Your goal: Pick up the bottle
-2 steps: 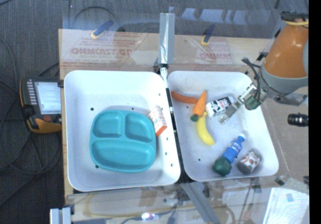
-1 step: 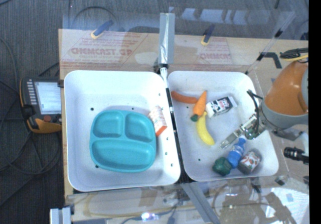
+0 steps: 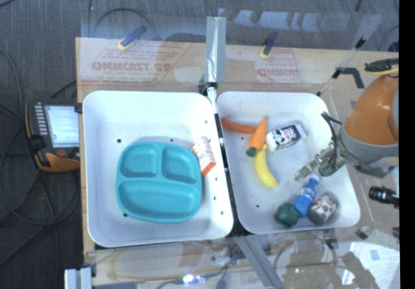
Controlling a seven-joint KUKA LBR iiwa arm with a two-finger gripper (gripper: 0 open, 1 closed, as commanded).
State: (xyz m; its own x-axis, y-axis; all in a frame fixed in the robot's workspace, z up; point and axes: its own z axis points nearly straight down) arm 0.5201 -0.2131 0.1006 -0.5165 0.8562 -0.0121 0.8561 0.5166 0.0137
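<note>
A small blue bottle (image 3: 305, 198) lies in the right bin (image 3: 285, 101), near its front right corner, with its cap pointing toward the back. My gripper (image 3: 316, 166) hangs just behind and above that cap, apart from it as far as I can see. Nothing shows between the gripper and the bottle. A white bottle with a black label (image 3: 284, 137) lies on its side further back in the same bin. The arm's orange band (image 3: 373, 113) is at the right edge.
Beside the blue bottle sit a dark green lump (image 3: 286, 215) and a small can (image 3: 323, 208). A banana (image 3: 264, 171), a carrot (image 3: 259, 133) and an orange strip (image 3: 237, 126) lie mid-bin. The left bin (image 3: 97, 151) holds a teal divided plate (image 3: 157, 181) and a white-orange tube (image 3: 204, 153).
</note>
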